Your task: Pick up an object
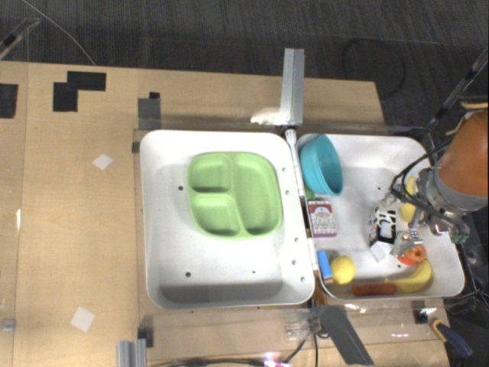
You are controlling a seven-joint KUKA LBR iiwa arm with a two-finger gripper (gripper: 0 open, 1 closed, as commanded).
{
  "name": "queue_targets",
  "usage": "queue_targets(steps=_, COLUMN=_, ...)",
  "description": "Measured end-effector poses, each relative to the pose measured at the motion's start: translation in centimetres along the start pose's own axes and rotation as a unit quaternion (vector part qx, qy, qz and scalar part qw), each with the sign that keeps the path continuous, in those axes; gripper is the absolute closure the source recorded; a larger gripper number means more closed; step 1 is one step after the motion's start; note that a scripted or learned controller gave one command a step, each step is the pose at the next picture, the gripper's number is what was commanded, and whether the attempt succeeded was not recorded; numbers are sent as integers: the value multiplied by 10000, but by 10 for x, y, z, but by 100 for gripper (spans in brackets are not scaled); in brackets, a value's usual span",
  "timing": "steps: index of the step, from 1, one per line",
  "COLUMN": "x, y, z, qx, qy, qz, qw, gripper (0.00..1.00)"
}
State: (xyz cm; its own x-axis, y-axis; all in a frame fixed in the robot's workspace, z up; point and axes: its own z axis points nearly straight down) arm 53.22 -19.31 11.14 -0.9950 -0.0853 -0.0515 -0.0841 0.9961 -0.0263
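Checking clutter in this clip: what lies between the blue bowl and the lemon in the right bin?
In the camera view, a small red-and-white carton lies between the blue bowl and the lemon, near the bin's left wall.

Two white bins side by side on the wooden bench; the left bin carries a green divided plate at its middle; the right bin is crowded, a teal bowl tilted against the divider, a small red-and-white carton just below it, a lemon and a banana along the near wall; the gripper hangs low among clutter at the right, arm above it.
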Motion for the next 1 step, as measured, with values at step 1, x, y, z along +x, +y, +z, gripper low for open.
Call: queue_targets(steps=1, x=-21, y=36, z=0, qx=3, qy=-55, qz=256, qw=9997, gripper=0)
